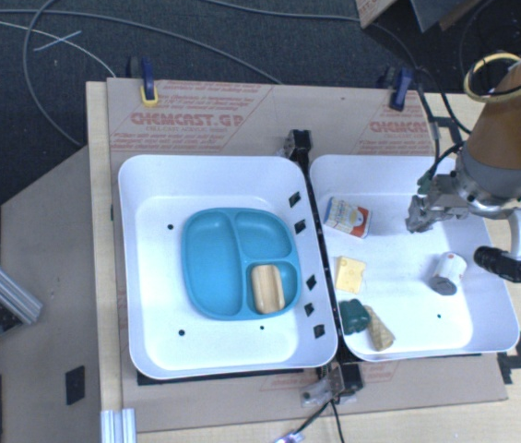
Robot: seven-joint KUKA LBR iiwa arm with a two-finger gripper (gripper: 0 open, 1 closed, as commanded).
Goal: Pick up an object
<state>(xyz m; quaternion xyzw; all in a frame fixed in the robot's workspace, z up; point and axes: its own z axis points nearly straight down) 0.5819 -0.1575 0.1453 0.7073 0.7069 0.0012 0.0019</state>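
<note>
The gripper (419,218) hovers low over the right bin (481,335), jaw state impossible to tell, nothing visibly held; the cup (446,272) and other items lie unpicked.

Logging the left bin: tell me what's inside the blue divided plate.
One tan, bread-like block lies in the blue divided plate's lower right compartment. What is beneath the block is covered.

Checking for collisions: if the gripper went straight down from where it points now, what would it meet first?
Probably bare floor of the right bin: the gripper hangs between the small carton and white cup. Depth is unclear.
</note>
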